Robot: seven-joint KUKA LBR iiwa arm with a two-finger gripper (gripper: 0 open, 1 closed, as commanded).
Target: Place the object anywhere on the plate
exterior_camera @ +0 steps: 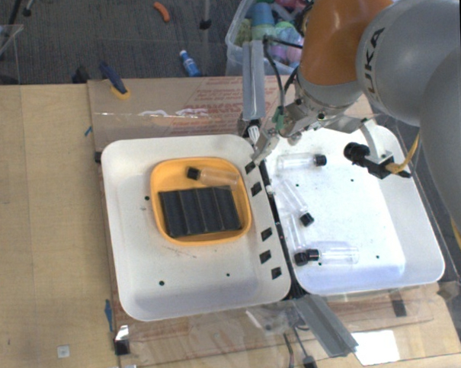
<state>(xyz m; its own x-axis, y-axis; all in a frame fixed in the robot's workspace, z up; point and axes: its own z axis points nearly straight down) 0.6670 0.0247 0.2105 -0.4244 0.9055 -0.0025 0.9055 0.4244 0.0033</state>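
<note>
A yellow plate (163, 177) sits in the left bin (134, 245). On it lie a black ribbed block (200, 211) and, along its far rim, a clear vial with a black cap (209, 173). My gripper (268, 138) hangs over the divider between the two bins at their far end. It is just right of the plate's far right corner, with nothing visibly held.
In the right bin (385, 234) lie three more clear black-capped vials (302, 162) (296, 207) (329, 254). A black fitting (357, 152) on a cable is by the arm. Black clips (265, 235) line the divider. The grey and orange arm (346, 37) covers the far right.
</note>
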